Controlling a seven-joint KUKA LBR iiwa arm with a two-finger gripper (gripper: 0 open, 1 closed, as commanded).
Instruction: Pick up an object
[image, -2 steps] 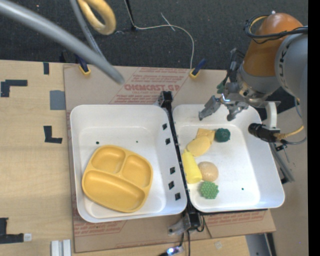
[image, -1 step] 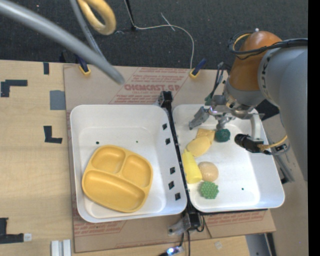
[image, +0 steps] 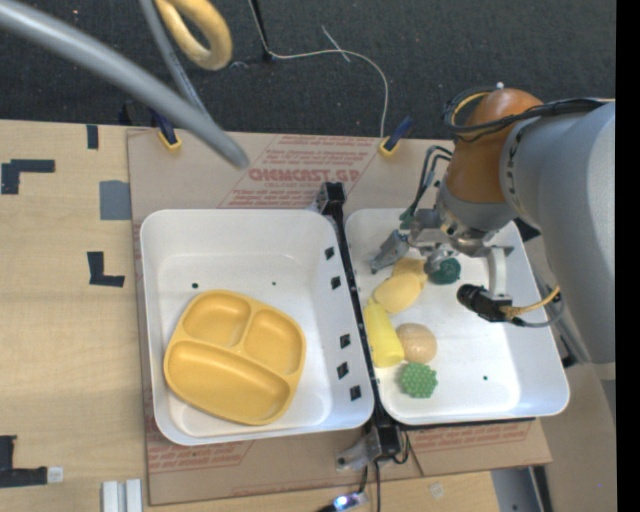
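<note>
From above, the grey arm with its orange band reaches into the right white bin (image: 540, 395), and the jaws (image: 415, 252) hang low at that bin's far left part, right over a pale yellow rounded lump (image: 398, 291). How far they are parted I cannot tell. Close by lie a long yellow piece (image: 381, 336), a tan ball (image: 417, 341) and a bumpy green ball (image: 418, 380). The left white bin (image: 165, 235) holds a yellow divided plastic plate (image: 234, 355).
</note>
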